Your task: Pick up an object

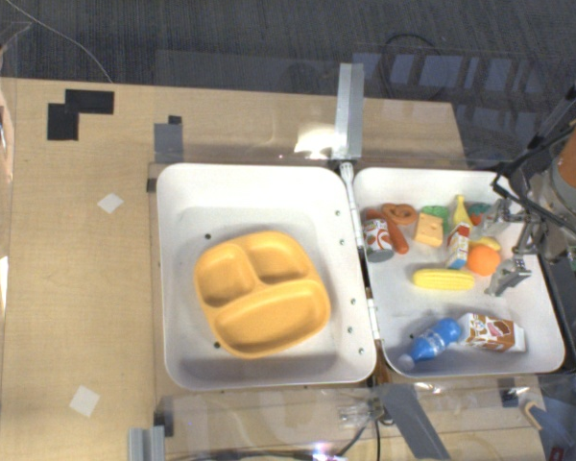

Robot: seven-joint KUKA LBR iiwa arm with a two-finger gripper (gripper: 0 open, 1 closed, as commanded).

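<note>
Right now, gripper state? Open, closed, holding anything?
Gripper: open, holding nothing; it sits in the right bin beside the orange ball.

The worktop (77,286) carries two white bins side by side. The left bin (173,257) holds a yellow compartment tray (261,291). The right bin (547,339) holds a can (376,236), a brown item (399,215), a cheese wedge (429,229), an orange ball (484,257), a corn cob (443,279) and a blue-capped bottle (461,335). The tool (511,248) is above the bin's right side, just beside the orange ball, its fingers spread with nothing between them.
</note>
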